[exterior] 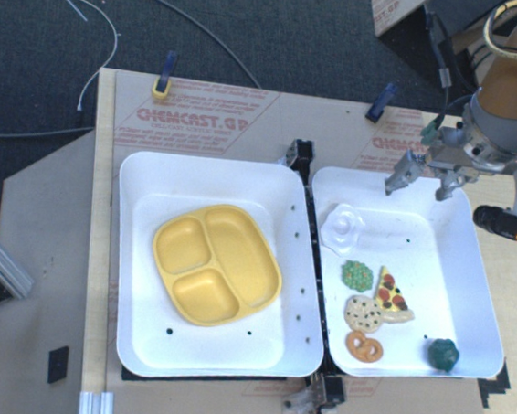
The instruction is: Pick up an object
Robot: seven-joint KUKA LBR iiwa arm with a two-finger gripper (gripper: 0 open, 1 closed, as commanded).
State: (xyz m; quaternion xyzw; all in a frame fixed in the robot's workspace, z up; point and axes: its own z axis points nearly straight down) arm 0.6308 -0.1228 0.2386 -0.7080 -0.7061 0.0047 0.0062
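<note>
My gripper (424, 181) hangs over the far edge of the right bin (480, 280), its two fingers spread apart with nothing between them. Below it in that bin lie a clear plastic cup (342, 229), a green broccoli piece (357, 275), a pizza slice (392, 298), a chocolate-chip cookie (363, 313), a pretzel (365, 348) and a dark green ball (443, 353). The cup is the nearest of these to the gripper, down and to its left.
The left bin (136, 235) holds a yellow divided plate (217, 263). A black clamp (299, 153) sits between the bins at the far side. Blue clips (167, 74) (379, 104) hold the cardboard base's far edge.
</note>
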